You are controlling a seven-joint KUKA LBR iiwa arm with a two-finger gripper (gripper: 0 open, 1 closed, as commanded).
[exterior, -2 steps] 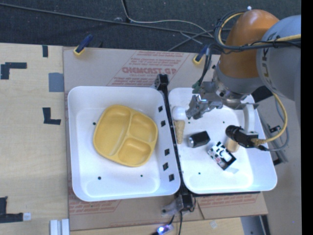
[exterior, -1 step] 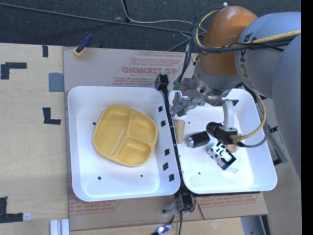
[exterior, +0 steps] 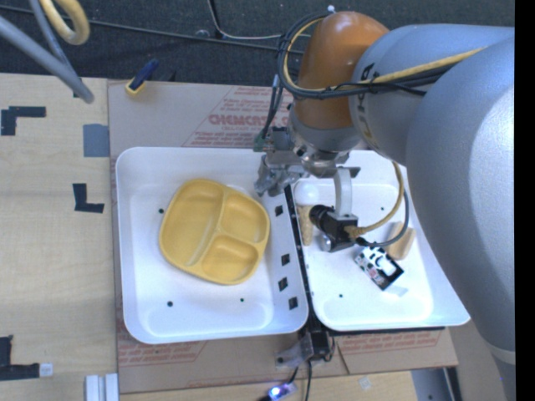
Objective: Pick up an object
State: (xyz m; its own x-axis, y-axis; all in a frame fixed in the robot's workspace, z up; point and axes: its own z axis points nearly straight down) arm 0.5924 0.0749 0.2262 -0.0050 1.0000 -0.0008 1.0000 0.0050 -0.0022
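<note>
Wooden surface (exterior: 50, 249), left bin (exterior: 146, 295) and right bin (exterior: 418, 307) side by side, and my hand (exterior: 276, 172) hangs over their shared wall at the far end. Released or clenched, I can't tell. Nearest candidate: the yellow divided plate (exterior: 215, 230), flat in the left bin. I judge it light, stiff, slick plastic, so take its raised right rim.

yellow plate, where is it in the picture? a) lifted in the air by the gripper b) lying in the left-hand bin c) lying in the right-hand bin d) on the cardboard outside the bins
b, the yellow plate lies flat on the floor of the left-hand bin, with the bin's white rim showing all around it.
</note>
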